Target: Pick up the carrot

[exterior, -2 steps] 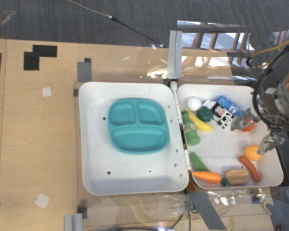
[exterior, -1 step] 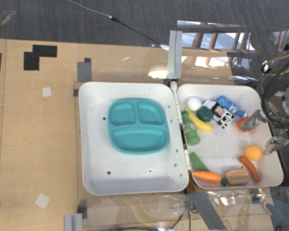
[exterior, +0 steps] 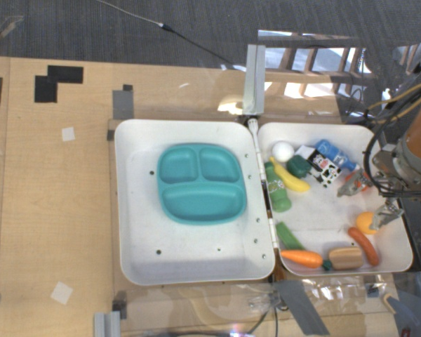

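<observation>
My tool [exterior: 370,201] hangs over the right side of the right bin [exterior: 407,258], at the end of my arm [exterior: 414,153], which comes in from the right. Its parts are small and mixed with cables, so I cannot tell how it stands or whether it has anything in it.

The carrot [exterior: 302,258] lies at the front edge of the right bin, near the wall shared with the left bin [exterior: 126,209]. It lies almost flat along the front wall, well apart from my tool. Its thick end is near a green vegetable [exterior: 289,236], which lies at a slant just behind it. Its thin end is just beside a brown bun [exterior: 345,258].

Behind the bun a red sausage [exterior: 363,246] lies at a slant, and an orange fruit [exterior: 365,222] sits just behind it, near my tool. At the back of the bin I see a white ball [exterior: 283,150], a yellow banana [exterior: 289,178], a green bottle [exterior: 277,191], a dark green block [exterior: 299,166], a blue packet [exterior: 334,153] and a small black and white box [exterior: 325,172].

In the left bin lies a teal tray [exterior: 200,183] with three compartments. Both bins stand on the counter [exterior: 49,209].
</observation>
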`<state>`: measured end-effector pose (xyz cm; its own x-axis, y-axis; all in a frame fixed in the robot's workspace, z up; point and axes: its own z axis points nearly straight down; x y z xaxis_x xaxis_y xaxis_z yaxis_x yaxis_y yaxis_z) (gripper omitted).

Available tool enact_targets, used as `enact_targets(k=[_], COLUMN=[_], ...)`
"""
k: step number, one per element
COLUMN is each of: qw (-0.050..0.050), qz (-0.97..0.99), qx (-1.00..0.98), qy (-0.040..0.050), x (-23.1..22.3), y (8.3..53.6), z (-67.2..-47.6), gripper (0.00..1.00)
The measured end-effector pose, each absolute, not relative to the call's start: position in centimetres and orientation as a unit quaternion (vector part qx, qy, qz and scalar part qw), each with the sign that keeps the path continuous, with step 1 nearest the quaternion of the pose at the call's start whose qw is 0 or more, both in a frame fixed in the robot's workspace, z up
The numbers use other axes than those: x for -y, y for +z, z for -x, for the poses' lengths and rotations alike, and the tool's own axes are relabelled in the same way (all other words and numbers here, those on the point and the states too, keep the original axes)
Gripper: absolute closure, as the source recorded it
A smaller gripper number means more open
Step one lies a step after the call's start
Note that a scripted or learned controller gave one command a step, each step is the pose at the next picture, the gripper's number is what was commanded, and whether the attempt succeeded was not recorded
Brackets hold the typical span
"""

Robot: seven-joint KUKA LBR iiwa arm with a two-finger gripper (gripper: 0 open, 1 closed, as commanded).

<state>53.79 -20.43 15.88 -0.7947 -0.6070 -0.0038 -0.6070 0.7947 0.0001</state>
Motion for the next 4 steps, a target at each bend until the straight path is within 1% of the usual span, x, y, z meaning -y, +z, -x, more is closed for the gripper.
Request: enact_targets(k=[1, 2, 3, 4], qw=[0.01, 0.005, 0.005, 0.01], qz=[0.427, 0.579, 0.51, 0.511], qx=[-0.904, -0.815, -0.86, -0.86], qy=[-0.0112, -0.0064, -0.0035, -0.0064], x=[20.8, 20.6, 20.5, 20.3], y=[9.8, 8.9, 8.9, 10.2], z=[-51.2, -51.2, -53.3, -53.7], gripper=[0.0, 0.0, 0.0, 1.0])
